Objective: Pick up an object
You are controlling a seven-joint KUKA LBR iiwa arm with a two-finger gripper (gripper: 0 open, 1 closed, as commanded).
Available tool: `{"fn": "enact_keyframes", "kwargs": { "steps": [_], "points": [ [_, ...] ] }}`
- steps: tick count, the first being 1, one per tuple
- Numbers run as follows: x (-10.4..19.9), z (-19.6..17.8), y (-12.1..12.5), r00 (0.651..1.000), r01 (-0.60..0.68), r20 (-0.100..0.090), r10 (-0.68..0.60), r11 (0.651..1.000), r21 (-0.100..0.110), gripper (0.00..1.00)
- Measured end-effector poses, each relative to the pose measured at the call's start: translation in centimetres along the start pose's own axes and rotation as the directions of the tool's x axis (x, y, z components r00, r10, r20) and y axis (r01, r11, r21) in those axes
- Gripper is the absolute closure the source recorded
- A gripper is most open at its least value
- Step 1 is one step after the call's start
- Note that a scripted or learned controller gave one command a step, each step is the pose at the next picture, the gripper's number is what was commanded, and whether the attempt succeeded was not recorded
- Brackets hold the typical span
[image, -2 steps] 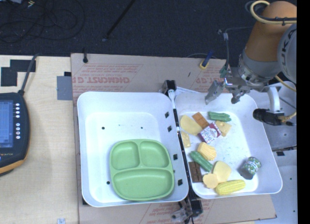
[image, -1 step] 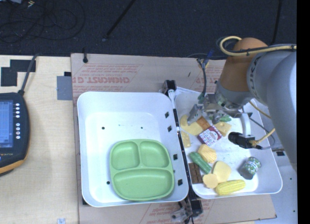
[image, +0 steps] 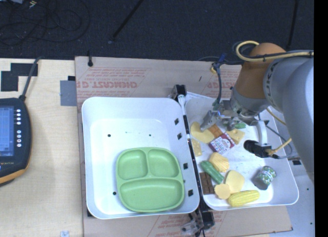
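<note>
— Objects for picking lie heaped in the shallow white bin on the right [image: 287,196], lower right of the frame. What do you count there?

— A yellow plastic corn cob [image: 244,197] at the bottom edge, a pale yellow rounded piece [image: 234,180] just above it, a green stick-shaped toy [image: 211,171] slanting beside a small yellow lumpy piece [image: 220,162], a red-and-white packet [image: 221,143] near the middle, a yellow wedge [image: 201,134] toward the bin's upper left, and a small dark grey-green can [image: 264,176] apart at the right.

— And the other bin?

— The shallow white bin on the left [image: 102,113] holds one light green plastic tray with three compartments [image: 149,178], resting in its lower half.

— Where is the arm?

— The grey arm with its orange band [image: 254,77] comes in from the upper right, and the two-finger gripper [image: 221,118] sits low over the upper part of the right bin, just above the red-and-white packet.

— Open or closed?

— I cannot tell; the claw is too cluttered with cables and parts to read.
</note>
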State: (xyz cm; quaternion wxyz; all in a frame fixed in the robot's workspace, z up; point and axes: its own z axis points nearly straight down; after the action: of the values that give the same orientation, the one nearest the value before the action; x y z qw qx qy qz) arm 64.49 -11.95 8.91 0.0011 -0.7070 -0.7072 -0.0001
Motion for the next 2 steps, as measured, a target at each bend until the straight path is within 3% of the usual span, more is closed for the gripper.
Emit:
{"fn": "enact_keyframes", "kwargs": {
  "steps": [1,2],
  "points": [
    [-0.2,-0.1,0.0,1.0,0.001,0.001,-0.001,1.0,-0.002,0.0],
    [2.3,0.0,-7.2,1.0,-0.004,0.006,0.004,1.0,-0.002,0.0]
  ]
}}
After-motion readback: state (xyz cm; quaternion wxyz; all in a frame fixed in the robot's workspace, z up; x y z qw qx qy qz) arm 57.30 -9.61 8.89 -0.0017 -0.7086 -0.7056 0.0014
